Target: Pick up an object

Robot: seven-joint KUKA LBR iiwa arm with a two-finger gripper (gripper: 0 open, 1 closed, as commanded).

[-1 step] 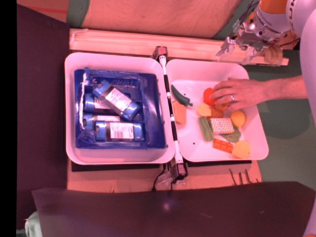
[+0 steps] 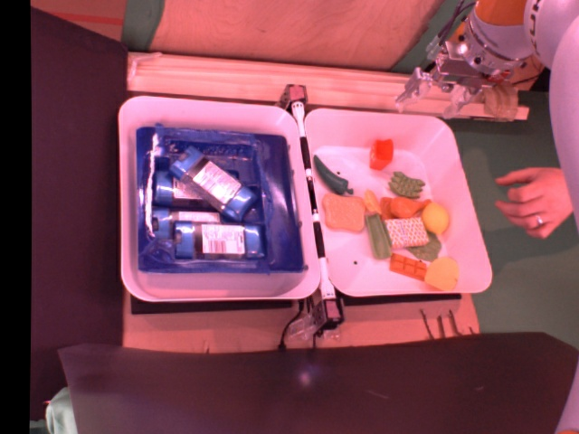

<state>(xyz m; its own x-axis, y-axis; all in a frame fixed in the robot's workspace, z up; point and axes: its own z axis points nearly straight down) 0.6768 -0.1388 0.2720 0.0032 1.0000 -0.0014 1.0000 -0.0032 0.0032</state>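
My gripper (image 2: 436, 98) hangs above the far right corner of the right bin (image 2: 470, 242), with the orange band of the arm above it. Its two fingers stand apart, open, with nothing between them. Several toy foods lie below it in that bin: a red piece (image 2: 381, 153) closest to the gripper, a dark green pepper (image 2: 332, 176), an orange cookie (image 2: 344, 212), a carrot (image 2: 403, 206), a yellow lemon (image 2: 436, 217), a green cucumber (image 2: 377, 235), a checkered cracker (image 2: 407, 232) and an orange waffle (image 2: 407, 266).
The left bin (image 2: 136, 120) holds a blue tray (image 2: 276, 197) with several blue bottles (image 2: 213, 183) lying in it. A person's hand (image 2: 534, 202) rests just outside the right bin's right wall. A wooden rail (image 2: 226, 70) runs behind both bins.
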